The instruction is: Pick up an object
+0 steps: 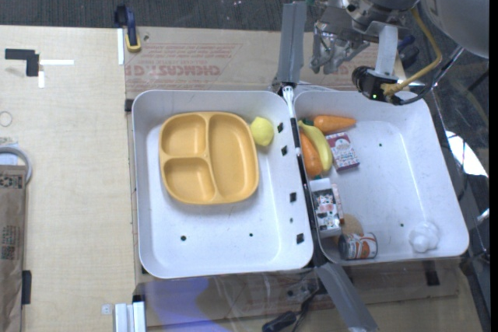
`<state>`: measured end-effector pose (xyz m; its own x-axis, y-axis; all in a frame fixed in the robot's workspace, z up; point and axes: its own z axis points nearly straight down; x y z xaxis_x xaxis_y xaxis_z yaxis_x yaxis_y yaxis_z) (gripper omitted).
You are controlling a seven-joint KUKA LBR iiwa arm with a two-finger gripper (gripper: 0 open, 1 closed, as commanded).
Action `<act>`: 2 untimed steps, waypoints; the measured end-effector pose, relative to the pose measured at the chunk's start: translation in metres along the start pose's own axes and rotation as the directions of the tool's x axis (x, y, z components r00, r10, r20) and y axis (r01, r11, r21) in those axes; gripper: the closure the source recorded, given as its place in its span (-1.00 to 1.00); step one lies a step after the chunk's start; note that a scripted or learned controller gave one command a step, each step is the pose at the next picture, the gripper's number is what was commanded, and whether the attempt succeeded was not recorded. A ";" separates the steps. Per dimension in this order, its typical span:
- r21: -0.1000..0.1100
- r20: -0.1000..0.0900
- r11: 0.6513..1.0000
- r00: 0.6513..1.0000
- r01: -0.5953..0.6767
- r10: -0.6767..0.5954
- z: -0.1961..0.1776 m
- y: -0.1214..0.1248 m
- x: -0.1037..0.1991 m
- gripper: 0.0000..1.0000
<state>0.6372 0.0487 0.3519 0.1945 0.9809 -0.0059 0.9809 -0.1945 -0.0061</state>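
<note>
My gripper (331,58) hangs above the far edge of the right bin (405,167), its fingers apart with nothing between them. Below it, along the bin's left side, lie a carrot (334,122), a banana (317,145) over an orange piece (309,157), a small red-and-white box (343,151), a printed carton (327,207) and a red can (359,246) on its side. A white crumpled object (422,238) rests in the near right corner. The left bin (218,237) holds a yellow divided plate (208,158) and a lemon (262,131) beside it.
A grey upright post (290,43) stands at the far end of the divider between the bins, just left of the gripper. Cardboard (194,58) covers the bench behind the bins. A brown package (9,229) lies at the far left.
</note>
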 end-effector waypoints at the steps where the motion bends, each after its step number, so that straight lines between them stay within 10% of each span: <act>1: -0.002 -0.003 0.997 0.997 -0.081 0.081 0.008 0.006 0.080 1.00; 2: -0.003 -0.004 0.982 0.982 -0.189 0.189 -0.011 -0.004 0.130 1.00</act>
